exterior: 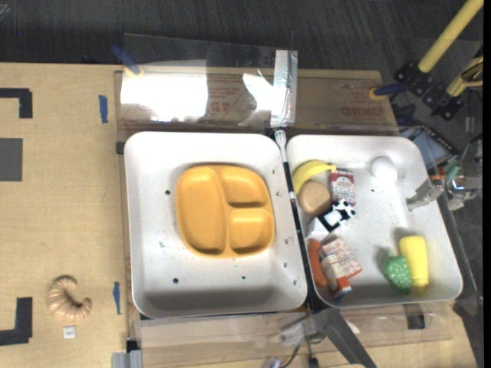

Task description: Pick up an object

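Observation:
The right bin holds several objects. A yellow rounded piece and a brown bread roll lie at its left side, next to a small red-and-white carton and a black-and-white item. Nearer the front lie an orange sausage-like piece and a printed snack packet. A yellow corn cob and a green lumpy object sit at the front right. A white round thing rests at the back. My gripper is over the bin's right rim, apart from all objects, with little of it in view.
The left bin bears a yellow divided plate. A croissant-like toy lies on the wooden bench at the front left. Clear plastic sheeting and cardboard stand behind the bins. Yellow poles and cables are at the back right.

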Robot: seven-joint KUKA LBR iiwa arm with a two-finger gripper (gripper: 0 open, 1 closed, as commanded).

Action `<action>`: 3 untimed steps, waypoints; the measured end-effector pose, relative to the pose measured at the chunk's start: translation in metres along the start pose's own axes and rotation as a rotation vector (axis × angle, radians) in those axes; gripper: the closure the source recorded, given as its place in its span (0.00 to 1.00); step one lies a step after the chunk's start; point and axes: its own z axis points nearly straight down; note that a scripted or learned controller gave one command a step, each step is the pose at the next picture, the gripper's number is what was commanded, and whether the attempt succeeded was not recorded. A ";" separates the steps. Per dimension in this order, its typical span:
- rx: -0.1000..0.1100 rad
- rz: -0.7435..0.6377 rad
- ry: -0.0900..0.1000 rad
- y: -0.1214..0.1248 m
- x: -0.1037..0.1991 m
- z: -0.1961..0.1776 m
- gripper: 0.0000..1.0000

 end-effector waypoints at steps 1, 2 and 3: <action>-0.013 0.055 -0.009 -0.036 0.030 0.083 0.00; -0.004 -0.219 0.005 -0.043 0.015 0.125 0.00; -0.013 -0.216 -0.004 -0.041 0.013 0.114 1.00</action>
